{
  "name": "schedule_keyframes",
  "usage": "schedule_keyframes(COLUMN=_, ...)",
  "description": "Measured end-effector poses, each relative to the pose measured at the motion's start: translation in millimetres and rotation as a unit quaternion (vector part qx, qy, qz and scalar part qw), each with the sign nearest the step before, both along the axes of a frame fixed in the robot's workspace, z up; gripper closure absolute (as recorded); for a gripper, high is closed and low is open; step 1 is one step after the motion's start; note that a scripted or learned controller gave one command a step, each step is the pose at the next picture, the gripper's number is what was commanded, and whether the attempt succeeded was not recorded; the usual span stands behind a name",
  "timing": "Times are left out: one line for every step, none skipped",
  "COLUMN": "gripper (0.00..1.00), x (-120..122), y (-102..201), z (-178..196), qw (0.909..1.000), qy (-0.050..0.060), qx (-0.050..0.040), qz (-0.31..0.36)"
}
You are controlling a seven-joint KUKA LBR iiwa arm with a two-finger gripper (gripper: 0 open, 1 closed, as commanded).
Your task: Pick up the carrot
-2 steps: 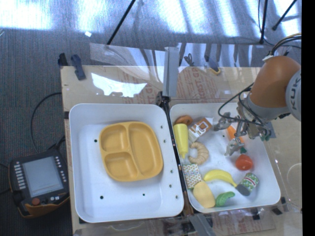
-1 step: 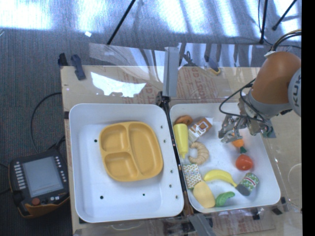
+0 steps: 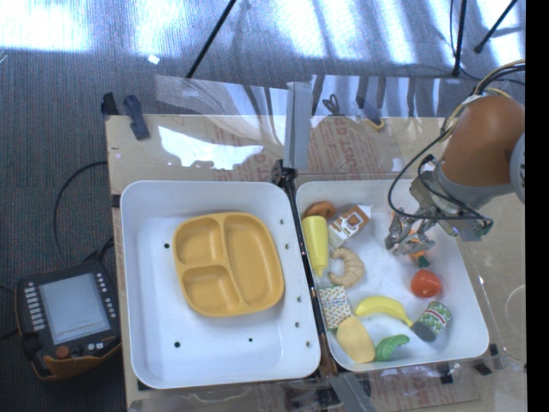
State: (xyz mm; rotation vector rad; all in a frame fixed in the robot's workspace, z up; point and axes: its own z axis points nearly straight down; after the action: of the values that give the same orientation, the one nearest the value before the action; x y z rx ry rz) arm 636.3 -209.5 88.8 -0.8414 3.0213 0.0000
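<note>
At the near edge of the right bin (image 3: 476, 337) lie a green pepper (image 3: 392, 346), a banana (image 3: 383, 308) and a small can (image 3: 433, 318). Farther back sits a tomato (image 3: 425, 283). Just beyond it the jaws of the gripper (image 3: 407, 237) close around the orange carrot (image 3: 418, 244), low over the bin floor. The left bin (image 3: 146, 221) holds a yellow divided plate (image 3: 228, 263).

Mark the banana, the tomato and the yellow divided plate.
banana (image 3: 383, 308): camera view, middle of its curve.
tomato (image 3: 425, 283): camera view, centre of its red top.
yellow divided plate (image 3: 228, 263): camera view, ridge between compartments.
</note>
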Motion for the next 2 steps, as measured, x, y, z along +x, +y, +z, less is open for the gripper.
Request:
schedule_keyframes(gripper=1.0, x=-35.9, y=0.9, z=-1.0, qw=0.9734, qy=0.002, qx=0.0007, qz=0.229)
schedule_keyframes(gripper=0.0, x=-35.9, y=0.9, z=-1.0, qw=0.9735, qy=0.002, qx=0.0008, qz=0.229)
